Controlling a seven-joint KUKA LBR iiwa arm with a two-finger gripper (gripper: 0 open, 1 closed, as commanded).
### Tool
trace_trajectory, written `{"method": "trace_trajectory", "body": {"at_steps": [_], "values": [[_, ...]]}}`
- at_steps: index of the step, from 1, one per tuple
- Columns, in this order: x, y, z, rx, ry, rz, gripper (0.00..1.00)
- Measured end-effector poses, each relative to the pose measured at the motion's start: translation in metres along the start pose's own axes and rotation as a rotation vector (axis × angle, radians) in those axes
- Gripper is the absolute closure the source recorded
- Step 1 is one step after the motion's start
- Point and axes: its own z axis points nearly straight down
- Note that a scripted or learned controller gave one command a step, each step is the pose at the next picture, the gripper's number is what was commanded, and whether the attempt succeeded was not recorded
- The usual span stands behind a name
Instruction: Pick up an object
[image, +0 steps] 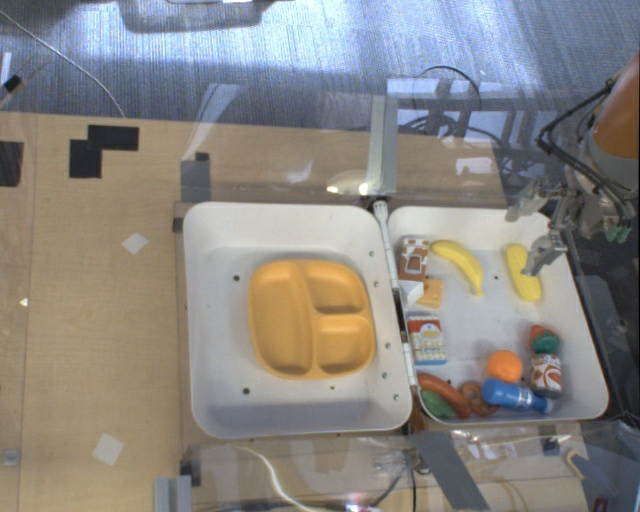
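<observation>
Right bin (590, 330) front edge: blue bottle (515, 397), orange ball (506, 366), sausages (447, 394). Mid: small carton (427, 339). Far end: banana (461, 263) and a yellow piece (523, 275). Gripper (545, 250) sits over the yellow piece, can't tell its state. Left bin (215, 300) holds a yellow divided tray (310, 318).

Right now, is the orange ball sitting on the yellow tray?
No, the orange ball lies in the right bin; the yellow tray sits in the left bin.

A lab: taped bench (90, 300), loose cables (455, 75).
</observation>
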Motion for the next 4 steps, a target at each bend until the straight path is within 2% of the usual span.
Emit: {"method": "trace_trajectory", "body": {"at_steps": [1, 2, 3, 4], "values": [[-0.018, 0.023, -0.101, 0.002, -0.012, -0.132, 0.0], [0.008, -0.021, -0.02, -0.001, 0.004, -0.009, 0.0], [-0.024, -0.014, 0.066, -0.001, 0.006, 0.303, 0.0], [-0.025, 0.076, 0.116, -0.002, 0.004, 0.506, 0.0]]}}
